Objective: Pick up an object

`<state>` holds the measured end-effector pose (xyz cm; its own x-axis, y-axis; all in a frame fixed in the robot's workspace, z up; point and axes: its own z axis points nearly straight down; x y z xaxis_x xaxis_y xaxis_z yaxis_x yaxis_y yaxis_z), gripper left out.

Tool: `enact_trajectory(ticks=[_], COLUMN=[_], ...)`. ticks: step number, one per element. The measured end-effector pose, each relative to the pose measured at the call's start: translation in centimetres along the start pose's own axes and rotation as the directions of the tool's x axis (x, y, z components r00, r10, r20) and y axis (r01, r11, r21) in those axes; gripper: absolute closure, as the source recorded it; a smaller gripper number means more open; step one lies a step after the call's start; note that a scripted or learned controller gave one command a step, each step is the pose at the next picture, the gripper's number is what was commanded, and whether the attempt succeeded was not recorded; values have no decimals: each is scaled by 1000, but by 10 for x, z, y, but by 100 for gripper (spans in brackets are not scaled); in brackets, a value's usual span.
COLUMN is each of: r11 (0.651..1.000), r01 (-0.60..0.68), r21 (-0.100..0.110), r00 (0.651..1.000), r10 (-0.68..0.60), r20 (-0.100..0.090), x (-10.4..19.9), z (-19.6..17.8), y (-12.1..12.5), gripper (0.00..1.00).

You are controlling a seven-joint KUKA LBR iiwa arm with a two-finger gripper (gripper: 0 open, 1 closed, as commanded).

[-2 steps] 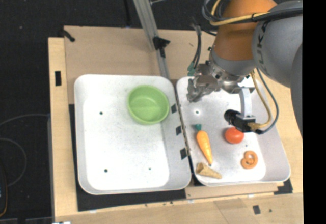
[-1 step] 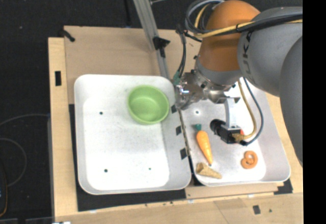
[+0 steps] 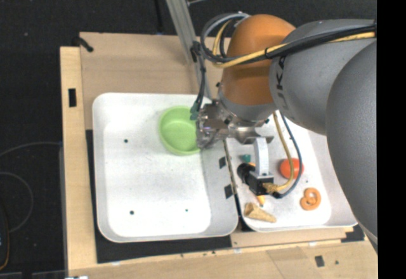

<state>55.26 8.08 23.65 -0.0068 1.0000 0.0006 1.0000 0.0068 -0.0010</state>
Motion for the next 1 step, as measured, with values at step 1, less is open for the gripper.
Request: enact_trajectory(ticks=[1], r11=[1000], r01=[-4], r21=[-1], r00=[1000], r10=[4], r20=[-1], x=[-2], z=[0], y=[1], gripper=[0])
